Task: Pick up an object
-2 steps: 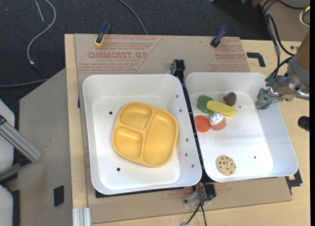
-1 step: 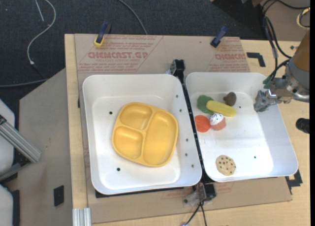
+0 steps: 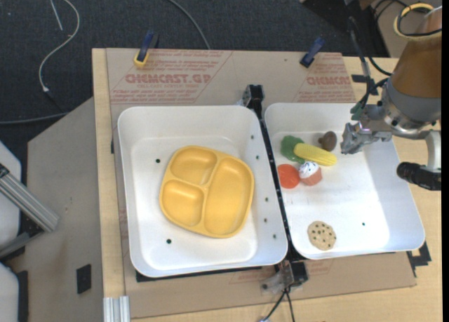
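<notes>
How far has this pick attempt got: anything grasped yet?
Done: the gripper has been brought over the right bin, beside the brown piece. In hand: nothing visibly held. Left: the whole grasp and lift; the corn cob, cookie and the other toys lie in the bin.

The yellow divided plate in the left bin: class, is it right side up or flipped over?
Right side up. The yellow divided plate shows its three sunken compartments and raised dividers facing upward.

Glossy yellow plastic plate (image 3: 208, 191) gleaming in a smooth white plastic bin (image 3: 140, 243), matt brown cardboard (image 3: 175, 75) lying beneath, dark rough carpet (image 3: 42, 33) showing behind.
</notes>
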Available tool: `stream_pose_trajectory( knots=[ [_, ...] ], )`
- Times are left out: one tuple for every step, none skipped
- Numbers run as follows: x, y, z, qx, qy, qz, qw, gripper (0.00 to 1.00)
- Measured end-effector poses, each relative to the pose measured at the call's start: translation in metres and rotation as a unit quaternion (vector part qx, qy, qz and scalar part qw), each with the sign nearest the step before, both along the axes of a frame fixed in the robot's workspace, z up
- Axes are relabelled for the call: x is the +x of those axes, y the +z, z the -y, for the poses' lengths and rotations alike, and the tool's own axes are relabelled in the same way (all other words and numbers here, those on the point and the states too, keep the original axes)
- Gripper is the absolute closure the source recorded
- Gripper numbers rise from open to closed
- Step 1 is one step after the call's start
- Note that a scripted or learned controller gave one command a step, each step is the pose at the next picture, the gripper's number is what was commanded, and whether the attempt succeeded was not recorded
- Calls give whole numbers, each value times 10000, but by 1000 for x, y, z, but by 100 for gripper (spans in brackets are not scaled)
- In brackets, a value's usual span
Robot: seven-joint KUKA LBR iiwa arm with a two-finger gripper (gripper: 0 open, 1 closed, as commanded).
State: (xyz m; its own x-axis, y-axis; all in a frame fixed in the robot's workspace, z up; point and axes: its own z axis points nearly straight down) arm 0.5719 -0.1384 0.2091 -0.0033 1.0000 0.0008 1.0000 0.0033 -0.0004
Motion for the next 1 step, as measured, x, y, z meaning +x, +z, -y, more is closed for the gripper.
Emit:
stream_pose_trajectory(
  knots=[
    [19,-1,-59,1,7,11,10000,100]
  ],
)
